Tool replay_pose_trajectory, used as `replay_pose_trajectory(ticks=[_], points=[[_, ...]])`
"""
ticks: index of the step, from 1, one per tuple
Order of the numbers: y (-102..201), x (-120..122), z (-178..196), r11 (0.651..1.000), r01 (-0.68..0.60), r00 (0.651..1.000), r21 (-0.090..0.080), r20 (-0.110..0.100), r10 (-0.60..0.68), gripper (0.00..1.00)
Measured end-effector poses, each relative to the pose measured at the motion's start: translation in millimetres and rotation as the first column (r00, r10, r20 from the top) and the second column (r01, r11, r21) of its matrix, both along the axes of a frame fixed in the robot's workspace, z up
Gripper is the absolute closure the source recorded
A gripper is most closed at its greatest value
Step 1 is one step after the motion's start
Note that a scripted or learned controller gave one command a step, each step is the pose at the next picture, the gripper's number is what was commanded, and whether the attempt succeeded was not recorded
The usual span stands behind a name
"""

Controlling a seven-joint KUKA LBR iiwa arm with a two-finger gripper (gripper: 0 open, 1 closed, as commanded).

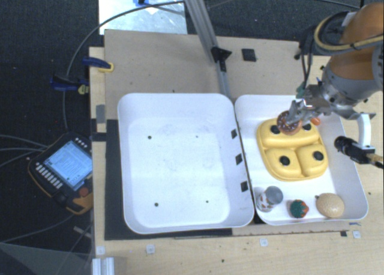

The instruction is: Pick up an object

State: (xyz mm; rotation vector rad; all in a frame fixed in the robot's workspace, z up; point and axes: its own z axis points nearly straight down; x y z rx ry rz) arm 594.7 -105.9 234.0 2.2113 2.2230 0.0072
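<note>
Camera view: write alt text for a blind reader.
A grey-and-orange robot arm lowers its gripper over a yellow moulded toy in the right bin, where three small objects line the near edge. The left bin sits beside it.

Yellow tray (292,155) with black dots; white bins (174,160); tan egg (329,205).

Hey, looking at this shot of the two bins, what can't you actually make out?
- Tool: too small and blurred over the yellow toy to tell open or shut, or touching.
- Arm: cut off by the right edge.
- Small items at the right bin's front, grey, green-red, tan: too small to identify.
</note>
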Motion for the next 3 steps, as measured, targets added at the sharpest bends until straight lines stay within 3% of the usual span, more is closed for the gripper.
replay_pose_trajectory(ticks=[3], points=[[186, 0, -6, 1.000, -0.007, 1.000, 0.004, -0.006, 0.007, 1.00]])
